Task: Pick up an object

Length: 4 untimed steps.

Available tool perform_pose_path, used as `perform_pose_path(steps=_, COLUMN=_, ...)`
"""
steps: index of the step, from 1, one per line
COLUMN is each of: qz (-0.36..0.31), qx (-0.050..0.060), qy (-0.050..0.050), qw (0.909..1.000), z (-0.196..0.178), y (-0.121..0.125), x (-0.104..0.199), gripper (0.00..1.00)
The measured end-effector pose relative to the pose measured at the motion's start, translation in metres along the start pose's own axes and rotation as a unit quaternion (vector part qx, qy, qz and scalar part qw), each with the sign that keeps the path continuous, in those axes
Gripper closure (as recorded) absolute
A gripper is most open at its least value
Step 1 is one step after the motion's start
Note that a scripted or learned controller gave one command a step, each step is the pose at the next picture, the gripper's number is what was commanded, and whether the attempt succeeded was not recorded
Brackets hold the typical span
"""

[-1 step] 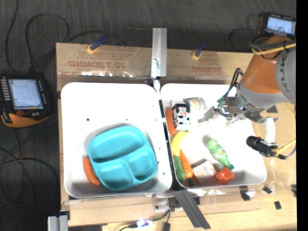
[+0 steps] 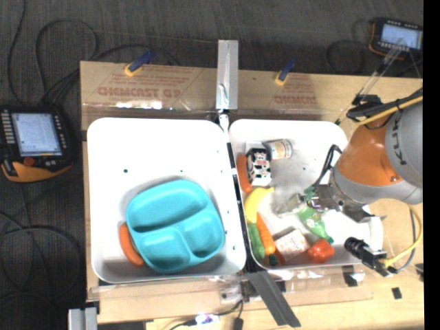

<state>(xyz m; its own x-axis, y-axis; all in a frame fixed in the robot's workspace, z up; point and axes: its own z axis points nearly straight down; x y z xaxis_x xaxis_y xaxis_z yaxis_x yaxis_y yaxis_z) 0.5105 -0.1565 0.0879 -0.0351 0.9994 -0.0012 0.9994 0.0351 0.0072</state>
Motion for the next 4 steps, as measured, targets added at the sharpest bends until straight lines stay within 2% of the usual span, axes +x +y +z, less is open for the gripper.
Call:
perform_pose_path(steps=1, qz=0.001, qx=-0.002, qy=0.000, qw=1.0000, z=-0.008, y=0.002, x=0.000, gripper=1.00)
perform_pose_path(steps=2, qz=0.004, qx=0.006, qy=0.000, qw=1.0000, z=-0.092, y=0.030, x=0.066, gripper=1.00)
perform_pose_path(steps=3, qz=-0.016, qx=0.007, qy=0.000, qw=0.9998, z=-0.035, y=0.034, x=0.024, gripper=1.00)
perform_pose_path(steps=4, qz=-0.089, qx=0.006, qy=0.001, qw=0.9960, z=-0.109, y=0.062, x=0.103, gripper=1.00)
